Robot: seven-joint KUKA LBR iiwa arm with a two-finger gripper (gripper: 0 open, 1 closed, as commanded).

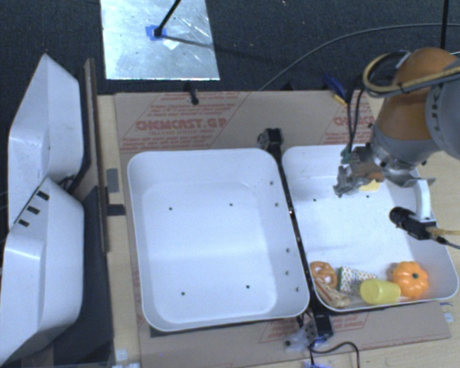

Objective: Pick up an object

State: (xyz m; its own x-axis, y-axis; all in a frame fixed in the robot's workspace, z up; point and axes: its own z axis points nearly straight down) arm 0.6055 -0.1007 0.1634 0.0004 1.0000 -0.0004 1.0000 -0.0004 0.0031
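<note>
claw upper right of frame, something yellow at its tips, grip state unclear | lift straight, clear right bin wall

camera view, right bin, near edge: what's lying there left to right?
Along the near edge of the right bin: pretzel → patterned cone-shaped item → yellow cup → small orange pumpkin. The gripper hangs farther back over the same bin.
</note>
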